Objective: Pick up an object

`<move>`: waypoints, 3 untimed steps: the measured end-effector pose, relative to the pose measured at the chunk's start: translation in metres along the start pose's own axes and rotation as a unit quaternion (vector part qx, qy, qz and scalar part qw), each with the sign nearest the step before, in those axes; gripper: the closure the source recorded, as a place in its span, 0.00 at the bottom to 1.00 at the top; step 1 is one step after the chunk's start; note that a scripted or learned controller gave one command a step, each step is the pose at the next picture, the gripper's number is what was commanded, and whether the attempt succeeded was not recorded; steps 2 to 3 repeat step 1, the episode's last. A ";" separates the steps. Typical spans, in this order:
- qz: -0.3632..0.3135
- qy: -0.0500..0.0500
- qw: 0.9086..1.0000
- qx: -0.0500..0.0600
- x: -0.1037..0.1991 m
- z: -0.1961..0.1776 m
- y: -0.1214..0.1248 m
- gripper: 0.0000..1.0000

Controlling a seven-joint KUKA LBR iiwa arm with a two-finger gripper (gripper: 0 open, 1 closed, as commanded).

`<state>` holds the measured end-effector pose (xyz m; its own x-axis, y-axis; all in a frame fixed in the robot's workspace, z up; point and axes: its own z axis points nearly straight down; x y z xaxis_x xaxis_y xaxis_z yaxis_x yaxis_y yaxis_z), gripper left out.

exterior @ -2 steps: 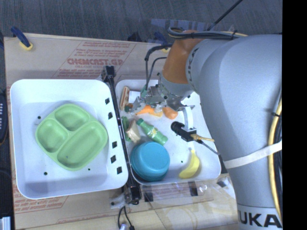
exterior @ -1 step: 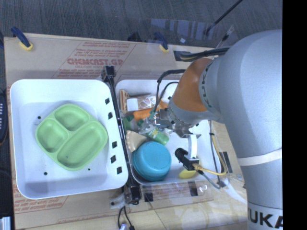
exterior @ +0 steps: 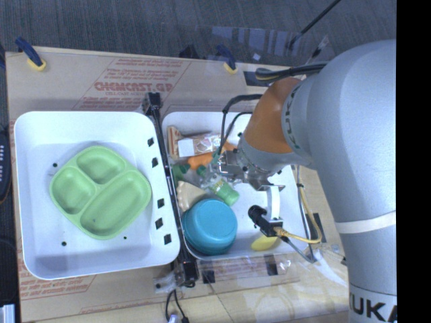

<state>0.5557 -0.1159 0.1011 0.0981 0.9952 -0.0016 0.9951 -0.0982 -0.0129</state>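
The big grey arm (exterior: 350, 153) sits closest to us, filling the right of the view and covering much of the right bin (exterior: 289, 200). Its jaws (exterior: 225, 170) reach down into the pile at the middle of that bin; we cannot tell how they stand, because the wrist and the clutter hide them.

We judge crowding to be the main risk. The things lie packed together, so a closing grip could pinch two at once, or nudge one aside and come up with nothing. The blue bowl (exterior: 210, 226) sits just beside the jaws and could be bumped. The cable (exterior: 296, 235) trailing over the yellow piece (exterior: 264, 243) could snag.

The likely target is the small green thing (exterior: 227, 194), lying just below the jaws and touching the bowl's rim. It looks rounded and smooth, so it may slip. An orange piece (exterior: 199, 160) and a printed packet (exterior: 195, 143) lie further back. The left bin (exterior: 34, 180) on the counter (exterior: 101, 79) holds a green divided plate (exterior: 101, 192).
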 end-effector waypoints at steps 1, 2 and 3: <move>-0.054 -0.001 0.999 -0.008 0.024 -0.124 0.028 1.00; -0.054 -0.001 0.999 -0.008 0.024 -0.124 0.028 1.00; -0.054 -0.001 0.999 -0.008 0.024 -0.124 0.028 1.00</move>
